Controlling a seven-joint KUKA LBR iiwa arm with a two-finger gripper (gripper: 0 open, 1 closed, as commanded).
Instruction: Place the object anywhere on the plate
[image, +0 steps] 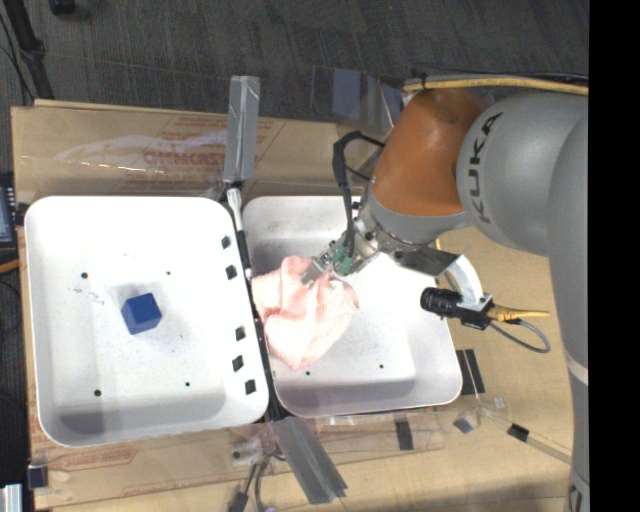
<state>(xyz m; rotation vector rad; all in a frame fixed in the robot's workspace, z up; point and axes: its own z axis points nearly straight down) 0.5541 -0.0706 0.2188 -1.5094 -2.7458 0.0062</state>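
Grey arm (520, 170), orange-banded, sits nearest our lens, entering at three o'clock and covering the upper right corner of the right bin (420, 370).

Item: gripper (340, 265), at the wrist's tip, low over the right bin, at the upper edge of the pink cloth (305, 310). It appears to touch or pinch a fold of the cloth there; we cannot tell whether the pincer is wide or closed, nor whether anything is truly held.

Item: pink cloth, crumpled, lying in the right bin toward nine o'clock, its left edge against the wall shared with the left bin (60, 240).

Item: blue cube (142, 312), alone in the left bin, well apart from the arm.

Item: plate. We identify none with confidence; nothing round or dish-like shows.

Progress, as we judge it: early. Which thing the task means is unclear to us; the gripper's position suggests the cloth. Nothing is lifted clear and no placement is made. Securing, carrying and releasing all remain.

Room: the right bin's floor is open toward five o'clock; the central wall crowds the cloth at nine o'clock. A black cable plug (445, 302) hangs just beside the wrist at four o'clock. The left bin offers broad bare floor around the cube.
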